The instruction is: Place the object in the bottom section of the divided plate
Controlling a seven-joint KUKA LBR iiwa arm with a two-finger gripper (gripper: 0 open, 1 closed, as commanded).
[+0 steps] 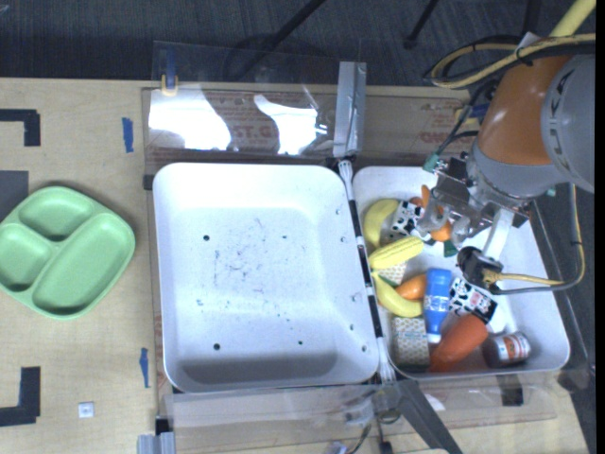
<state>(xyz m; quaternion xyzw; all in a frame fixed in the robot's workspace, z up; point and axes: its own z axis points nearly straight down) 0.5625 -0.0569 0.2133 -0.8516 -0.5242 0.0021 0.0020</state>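
Here, the arm reaches into the right bin while the divided plate waits far off on the bench.
The gripper hangs low over the toy pile, among a corn cob, blue bottle and carrot, apparently choosing an object; its grip cannot be judged. The plate lies left of the left bin, its large near section unfilled.

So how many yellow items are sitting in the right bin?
3: a banana at the bin's upper left, a corn cob just below it, and another yellow piece lower down. More may be hidden under the gripper and pile.
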